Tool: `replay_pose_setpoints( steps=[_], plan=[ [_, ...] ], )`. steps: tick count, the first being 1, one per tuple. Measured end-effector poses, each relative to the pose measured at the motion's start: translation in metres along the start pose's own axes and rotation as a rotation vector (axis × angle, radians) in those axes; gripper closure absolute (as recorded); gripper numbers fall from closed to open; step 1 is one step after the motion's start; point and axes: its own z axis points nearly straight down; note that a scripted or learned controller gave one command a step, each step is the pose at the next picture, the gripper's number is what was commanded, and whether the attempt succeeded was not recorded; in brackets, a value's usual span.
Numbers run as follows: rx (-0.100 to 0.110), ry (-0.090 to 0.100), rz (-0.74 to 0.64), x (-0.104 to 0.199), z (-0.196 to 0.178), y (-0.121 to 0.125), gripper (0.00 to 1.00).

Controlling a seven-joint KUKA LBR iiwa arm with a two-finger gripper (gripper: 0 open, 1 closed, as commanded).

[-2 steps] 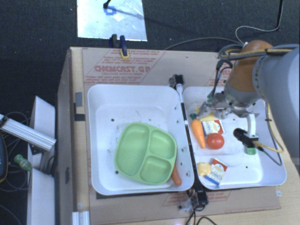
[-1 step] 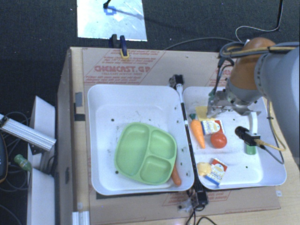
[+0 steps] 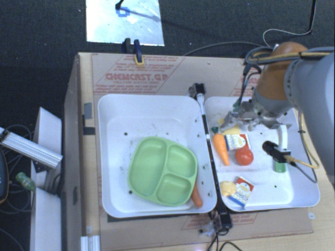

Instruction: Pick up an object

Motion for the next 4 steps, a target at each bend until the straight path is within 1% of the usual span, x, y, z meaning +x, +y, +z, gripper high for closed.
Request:
replay_pose_setpoints(
  steps=[1, 2, 3, 4],
  plan=[
    [0.003, 0.000, 0.001, -0.004, 0.011, 0.033, 0.00],
    [0.000, -0.001, -0.003, -0.004, 0.000, 0.034, 1.00],
    [0.000, -0.001, -0.004, -0.004, 0.000, 0.034, 0.00],
    [0.003, 0.001, 0.001, 0.021, 0.011, 0.038, 0.00]
  ],
)
